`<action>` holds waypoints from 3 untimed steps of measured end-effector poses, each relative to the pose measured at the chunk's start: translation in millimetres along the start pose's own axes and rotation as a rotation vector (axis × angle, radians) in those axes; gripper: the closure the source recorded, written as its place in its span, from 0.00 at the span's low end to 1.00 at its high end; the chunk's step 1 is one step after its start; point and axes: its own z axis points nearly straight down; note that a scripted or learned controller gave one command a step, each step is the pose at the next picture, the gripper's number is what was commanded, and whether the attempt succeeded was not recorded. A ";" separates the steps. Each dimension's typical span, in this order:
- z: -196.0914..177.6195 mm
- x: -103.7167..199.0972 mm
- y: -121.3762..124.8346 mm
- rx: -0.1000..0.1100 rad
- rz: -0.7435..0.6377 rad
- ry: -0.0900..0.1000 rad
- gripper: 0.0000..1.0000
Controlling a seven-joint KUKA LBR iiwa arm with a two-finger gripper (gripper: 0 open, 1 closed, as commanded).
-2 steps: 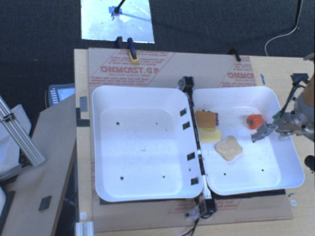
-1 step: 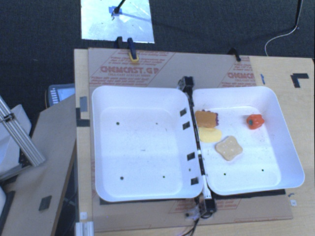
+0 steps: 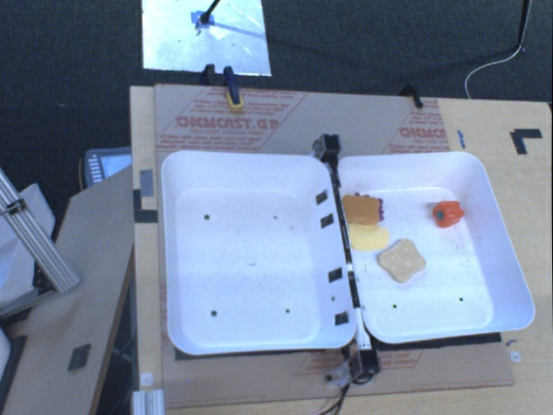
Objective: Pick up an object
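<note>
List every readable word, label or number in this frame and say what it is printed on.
"CHEMCAST G P": red print on the brown sheet under the bins, behind the left bin; the last letters are blurred.
"CHEMCAST": the same red print behind the right bin, partly cut off.
No other text is readable.

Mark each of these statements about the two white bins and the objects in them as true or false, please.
1. All the objects lie in the right bin. True.
2. The red object touches the beige piece. False: they lie apart, the red one nearer the right wall.
3. The orange-brown piece lies close to the divider between the bins. True.
4. The yellow piece lies in the left bin. False: it lies in the right bin, just below the orange-brown piece.
5. The beige piece sits in the far right corner. False: it lies near the middle of the right bin.
</note>
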 end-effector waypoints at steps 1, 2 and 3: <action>82.0 89.3 21.3 0.014 -0.004 0.008 1.00; 60.2 171.0 29.9 0.005 -0.004 0.006 1.00; 37.3 287.5 32.9 0.004 -0.007 0.008 1.00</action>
